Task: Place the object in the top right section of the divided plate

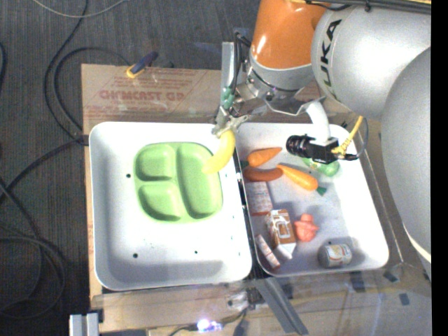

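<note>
The pincer (pixel 225 121) hangs over the seam between the two bins, at about 1 o'clock from the plate (pixel 179 181), and its fingers are clamped on the upper end of a banana (pixel 221 152). The banana dangles from that grip at roughly 6 to 7 o'clock, its long axis slanting from 1 o'clock down to 7 o'clock, so the free tip reaches over the plate's right edge.

The plate sits in the left bin (pixel 119 257). Its top right section lies just at 8 o'clock from the pincer, with the banana's lower tip already over or touching that section's outer rim; which of the two I cannot tell.

By my reading, a short shift toward 8 o'clock would bring the whole fruit over the section before release. Released here, it might tip back toward the seam.
</note>
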Controlling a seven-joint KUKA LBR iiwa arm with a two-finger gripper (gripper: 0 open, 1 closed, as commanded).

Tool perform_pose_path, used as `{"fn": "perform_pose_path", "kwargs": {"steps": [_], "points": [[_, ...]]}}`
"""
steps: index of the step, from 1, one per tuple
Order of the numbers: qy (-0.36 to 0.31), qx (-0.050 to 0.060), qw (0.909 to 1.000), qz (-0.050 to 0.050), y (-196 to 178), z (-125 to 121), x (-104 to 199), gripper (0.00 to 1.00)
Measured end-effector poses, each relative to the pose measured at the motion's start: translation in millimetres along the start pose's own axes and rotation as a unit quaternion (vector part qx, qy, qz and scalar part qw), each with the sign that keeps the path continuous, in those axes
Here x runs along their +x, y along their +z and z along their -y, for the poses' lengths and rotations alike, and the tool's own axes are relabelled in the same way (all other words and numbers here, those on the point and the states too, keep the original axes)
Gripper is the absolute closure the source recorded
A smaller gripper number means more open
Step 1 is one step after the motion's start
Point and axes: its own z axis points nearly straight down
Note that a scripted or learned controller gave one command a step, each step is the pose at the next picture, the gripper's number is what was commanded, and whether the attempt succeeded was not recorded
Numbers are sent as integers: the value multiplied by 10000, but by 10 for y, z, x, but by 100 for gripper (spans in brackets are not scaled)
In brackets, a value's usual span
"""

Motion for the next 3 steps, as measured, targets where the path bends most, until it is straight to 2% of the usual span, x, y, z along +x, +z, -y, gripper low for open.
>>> {"fn": "perform_pose_path", "kwargs": {"steps": [1, 2, 3], "points": [[-364, -2, 9993, 5, -429, -269, 150, 100], [-2410, -4, 9705, -15, 661, -301, 484, 100], [-2795, -3, 9602, -7, 726, -170, 663, 100]]}}
